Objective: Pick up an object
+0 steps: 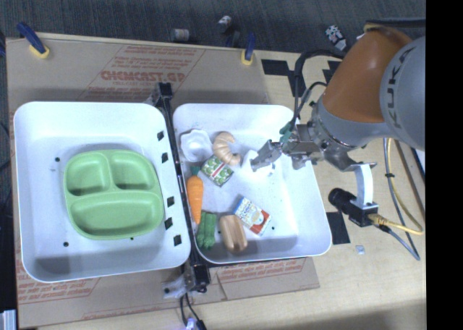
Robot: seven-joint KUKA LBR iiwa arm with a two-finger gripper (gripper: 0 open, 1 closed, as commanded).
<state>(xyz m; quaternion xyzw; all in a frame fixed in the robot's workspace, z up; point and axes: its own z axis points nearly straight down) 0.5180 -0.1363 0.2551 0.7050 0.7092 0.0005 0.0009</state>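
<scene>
My gripper (262, 157) hangs over the right bin (307, 209), near its middle, reaching in from the right. Nothing shows in its grasp. Just left of it lie a tan croissant-like bread (225, 145) and a small green and white carton (216, 170). A white cup (194, 145) sits at the bin's back left. An orange carrot (195, 197) lies along the left wall, with a green vegetable (207, 229) below it. A brown bread roll (233, 232) and a red and white carton (252, 216) lie near the front.
The left bin (36, 126) holds a green divided plate (113, 193). A black divider (171, 162) runs between the bins. Cardboard (145, 68) underlies both. Blue clamps (33, 40) grip the bench's far edge.
</scene>
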